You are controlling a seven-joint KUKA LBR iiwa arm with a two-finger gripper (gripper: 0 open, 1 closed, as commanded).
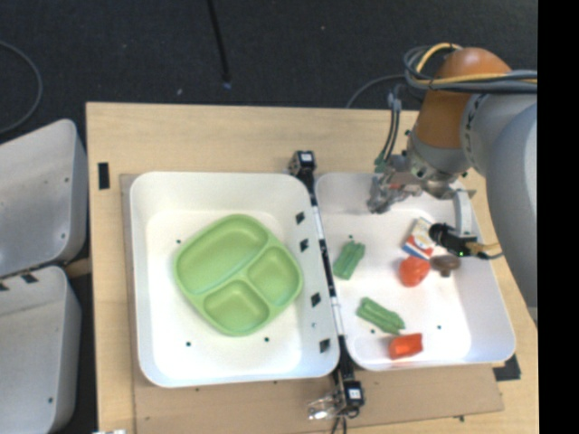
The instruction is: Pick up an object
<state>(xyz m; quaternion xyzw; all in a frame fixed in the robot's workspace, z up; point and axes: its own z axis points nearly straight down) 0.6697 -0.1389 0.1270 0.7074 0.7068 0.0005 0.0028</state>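
Observation:
The right bin (362,197) holds several small objects: a green piece (347,259) near its left side, a green pod-shaped piece (380,315) lower down, a red-orange block (406,344) near the front, a round red object (413,271), a small white and red and blue box (419,238), and a small brown item (444,263). My gripper (384,194) hangs over the back of the right bin, above bare white floor and left of the box. Nothing shows between its fingers.
The left bin (154,197) holds a green divided plate (238,274). A black clip strip (317,242) runs along the seam between the bins. The arm's grey body and orange band (461,89) fill the upper right. White chairs (36,197) stand at left.

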